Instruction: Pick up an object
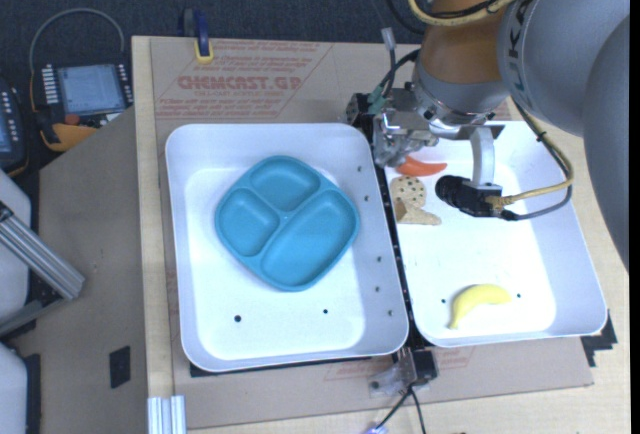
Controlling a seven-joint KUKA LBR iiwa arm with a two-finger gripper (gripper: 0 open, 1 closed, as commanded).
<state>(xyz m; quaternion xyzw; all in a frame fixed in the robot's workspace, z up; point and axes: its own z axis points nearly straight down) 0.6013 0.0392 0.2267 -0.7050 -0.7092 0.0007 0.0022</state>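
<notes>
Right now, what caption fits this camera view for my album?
Grey arm's gripper over right bin near orange piece; blue plate left.

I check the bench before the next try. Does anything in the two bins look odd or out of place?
Nothing looks spilled or damaged. The blue divided plate lies flat but turned askew in the left bin. The banana, an orange piece and a tan speckled piece lie loose in the right bin.

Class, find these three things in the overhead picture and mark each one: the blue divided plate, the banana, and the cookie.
Blue divided plate (288, 222): camera view, point on its centre ridge.
Banana (478, 301): camera view, point on its curved middle.
Cookie (408, 192): camera view, point on its speckled top.
</notes>
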